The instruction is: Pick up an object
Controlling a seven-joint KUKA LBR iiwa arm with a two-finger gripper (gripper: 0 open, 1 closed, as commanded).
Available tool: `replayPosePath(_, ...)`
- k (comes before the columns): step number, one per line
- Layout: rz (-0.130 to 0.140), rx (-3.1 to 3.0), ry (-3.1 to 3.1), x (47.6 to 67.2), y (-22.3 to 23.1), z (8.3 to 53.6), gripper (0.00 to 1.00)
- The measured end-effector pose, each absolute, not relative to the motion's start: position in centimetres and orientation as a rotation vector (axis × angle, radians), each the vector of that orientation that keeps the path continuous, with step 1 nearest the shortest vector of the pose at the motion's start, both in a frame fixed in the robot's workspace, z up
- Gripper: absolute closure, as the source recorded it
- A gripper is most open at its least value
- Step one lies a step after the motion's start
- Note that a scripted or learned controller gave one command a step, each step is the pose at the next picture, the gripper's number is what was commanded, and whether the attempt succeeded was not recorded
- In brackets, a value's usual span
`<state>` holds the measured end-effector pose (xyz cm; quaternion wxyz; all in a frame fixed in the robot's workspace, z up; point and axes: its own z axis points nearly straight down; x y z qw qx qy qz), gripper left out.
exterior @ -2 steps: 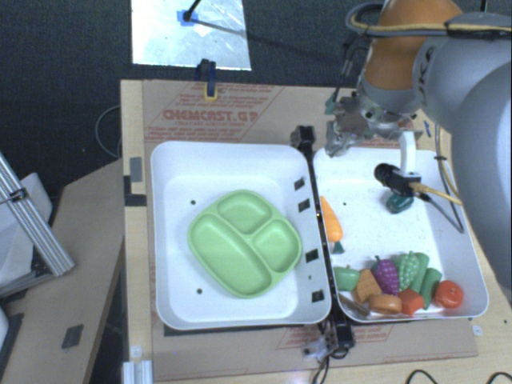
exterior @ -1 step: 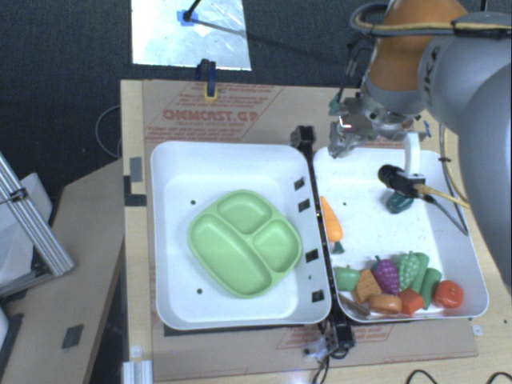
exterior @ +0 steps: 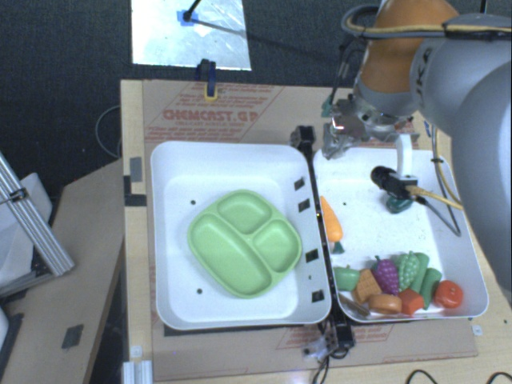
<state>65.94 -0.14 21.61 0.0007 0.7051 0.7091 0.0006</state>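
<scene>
Pale green plate [exterior: 245,243] in a white bin [exterior: 172,214]; orange carrot [exterior: 331,224], purple grapes [exterior: 386,274], red tomato [exterior: 449,294], grey arm [exterior: 468,78], orange band [exterior: 402,34].

Left bin [exterior: 172,238]: divided plate [exterior: 244,244] at centre | Right bin [exterior: 472,282]: carrot [exterior: 332,224] at left wall, mid-frame; heap of toy foods [exterior: 396,282] along lower edge; gripper [exterior: 342,142] over upper left corner | Sheet [exterior: 190,21]: upper left of frame, behind both bins | Clamp [exterior: 209,78]: just below sheet

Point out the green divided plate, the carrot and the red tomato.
green divided plate [exterior: 244,242]: camera view, on its middle ridge.
carrot [exterior: 332,224]: camera view, mid-body, by the divider.
red tomato [exterior: 449,294]: camera view, its top.
</scene>
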Motion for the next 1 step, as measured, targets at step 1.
replayPosePath(1,0.003,2.214,2.227,66.28,0.59,22.77,1.00)
